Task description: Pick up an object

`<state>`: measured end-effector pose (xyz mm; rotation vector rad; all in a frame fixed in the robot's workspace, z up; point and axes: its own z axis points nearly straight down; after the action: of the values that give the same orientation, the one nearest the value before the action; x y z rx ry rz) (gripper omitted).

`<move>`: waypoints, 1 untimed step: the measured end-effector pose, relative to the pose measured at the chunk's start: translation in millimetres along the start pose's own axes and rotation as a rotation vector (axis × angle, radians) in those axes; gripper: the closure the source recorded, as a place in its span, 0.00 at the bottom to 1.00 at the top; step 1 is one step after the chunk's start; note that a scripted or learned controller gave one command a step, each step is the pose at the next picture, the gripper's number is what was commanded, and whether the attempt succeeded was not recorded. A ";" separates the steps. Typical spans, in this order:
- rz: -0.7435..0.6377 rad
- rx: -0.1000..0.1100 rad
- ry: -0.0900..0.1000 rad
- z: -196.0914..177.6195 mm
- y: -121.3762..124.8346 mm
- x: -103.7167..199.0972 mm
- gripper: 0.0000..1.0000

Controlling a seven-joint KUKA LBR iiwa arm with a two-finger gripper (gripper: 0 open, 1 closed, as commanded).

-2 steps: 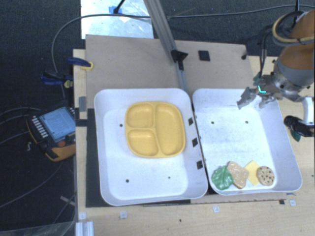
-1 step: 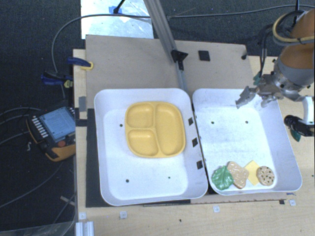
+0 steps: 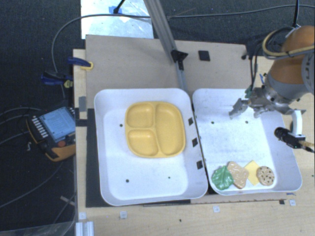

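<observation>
Toast (image 3: 238, 174) slice looks light, stiff and flat among the toy foods, best pinched across its edges, gripper (image 3: 248, 109) fingers spread and holding nothing.

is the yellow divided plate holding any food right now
Empty. All three compartments of the yellow plate show bare; the food items lie in the other bin.

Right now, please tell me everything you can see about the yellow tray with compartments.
The yellow tray is a rounded, plastic-looking plate, matte and pale yellow. Raised ridges divide it into three compartments: two on the left, one above the other, and a larger one on the right. It lies flat, open side up, slightly turned, in the upper middle of the left white bin, apart from the bin's walls. It touches nothing but the bin floor.
</observation>
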<state>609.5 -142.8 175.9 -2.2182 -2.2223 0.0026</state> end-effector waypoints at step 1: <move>0.001 0.001 0.000 58.6 -6.2 -5.9 0.00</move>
<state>603.2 -148.8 117.2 -2.2189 -2.2210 0.0034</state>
